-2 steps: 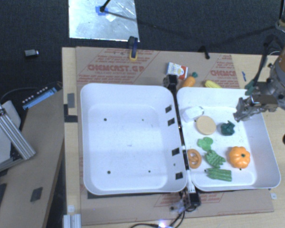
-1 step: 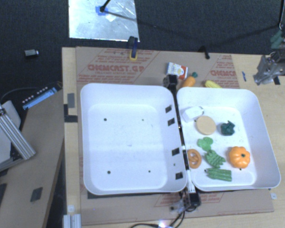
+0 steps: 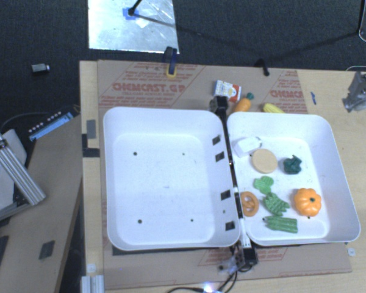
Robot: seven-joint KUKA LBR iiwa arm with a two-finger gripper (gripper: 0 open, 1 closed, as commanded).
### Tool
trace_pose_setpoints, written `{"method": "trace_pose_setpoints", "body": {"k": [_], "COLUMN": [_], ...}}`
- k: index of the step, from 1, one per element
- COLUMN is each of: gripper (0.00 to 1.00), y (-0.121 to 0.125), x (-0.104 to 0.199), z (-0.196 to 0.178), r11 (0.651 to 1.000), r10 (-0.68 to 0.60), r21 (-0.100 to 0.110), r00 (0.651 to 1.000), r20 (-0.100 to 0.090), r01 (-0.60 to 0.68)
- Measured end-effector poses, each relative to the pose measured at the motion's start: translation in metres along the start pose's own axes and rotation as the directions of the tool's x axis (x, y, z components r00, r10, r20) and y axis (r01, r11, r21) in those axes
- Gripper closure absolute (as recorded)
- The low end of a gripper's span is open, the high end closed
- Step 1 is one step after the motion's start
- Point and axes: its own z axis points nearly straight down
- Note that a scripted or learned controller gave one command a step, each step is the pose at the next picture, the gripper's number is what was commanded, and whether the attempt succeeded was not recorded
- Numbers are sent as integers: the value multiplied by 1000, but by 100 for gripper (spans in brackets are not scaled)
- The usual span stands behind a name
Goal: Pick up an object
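We see the gripper [image 3: 360, 93] at the right edge, off beyond the right bin [image 3: 335, 145], touching nothing; how it is set we cannot tell. In that bin lie a pumpkin [image 3: 307, 201], a tan disc [image 3: 264, 161], a pretzel [image 3: 249, 204] and green pieces [image 3: 276, 204].

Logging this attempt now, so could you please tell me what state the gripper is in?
Gripper: at the view's right edge, beyond the right bin; open or shut cannot be told.
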Motion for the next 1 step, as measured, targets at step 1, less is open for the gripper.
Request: {"method": "trace_pose_setpoints", "body": {"k": [1], "gripper": [0], "y": [1], "x": [0], "z": [3], "r11": [1000], "r10": [0], "r21": [4], "r00": [1000], "r20": [0], "r01": [0]}}
